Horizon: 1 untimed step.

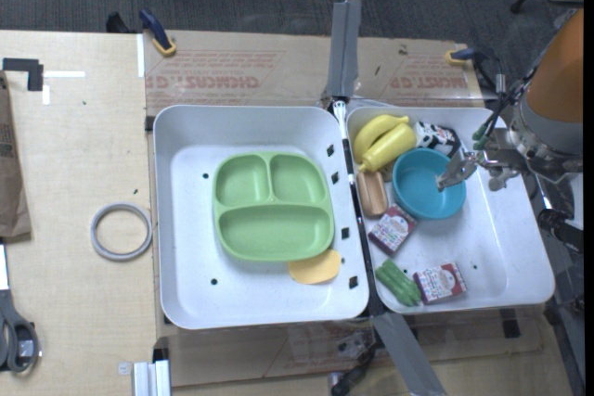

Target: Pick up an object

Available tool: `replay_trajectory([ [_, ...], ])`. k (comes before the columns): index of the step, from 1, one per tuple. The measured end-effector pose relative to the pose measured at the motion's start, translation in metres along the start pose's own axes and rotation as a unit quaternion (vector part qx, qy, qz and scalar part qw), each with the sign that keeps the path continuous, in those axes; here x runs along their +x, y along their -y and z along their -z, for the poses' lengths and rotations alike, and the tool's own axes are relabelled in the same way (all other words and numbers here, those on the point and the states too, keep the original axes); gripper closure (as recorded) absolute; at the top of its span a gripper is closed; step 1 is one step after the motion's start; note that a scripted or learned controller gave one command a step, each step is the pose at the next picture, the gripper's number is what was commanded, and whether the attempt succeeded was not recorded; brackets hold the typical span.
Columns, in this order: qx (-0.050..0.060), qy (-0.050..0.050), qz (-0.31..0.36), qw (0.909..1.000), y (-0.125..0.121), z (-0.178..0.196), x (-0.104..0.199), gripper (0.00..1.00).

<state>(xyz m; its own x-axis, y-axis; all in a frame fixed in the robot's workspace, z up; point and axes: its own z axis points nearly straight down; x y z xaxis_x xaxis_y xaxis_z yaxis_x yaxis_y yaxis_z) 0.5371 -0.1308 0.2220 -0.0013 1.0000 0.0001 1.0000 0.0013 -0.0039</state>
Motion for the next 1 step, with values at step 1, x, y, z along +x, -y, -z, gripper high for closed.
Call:
replay_trajectory([
  [1, -0.005, 0.001, 0.131, 0.9914, -0.0054, -0.1264, 0.0216, 0.00],
])
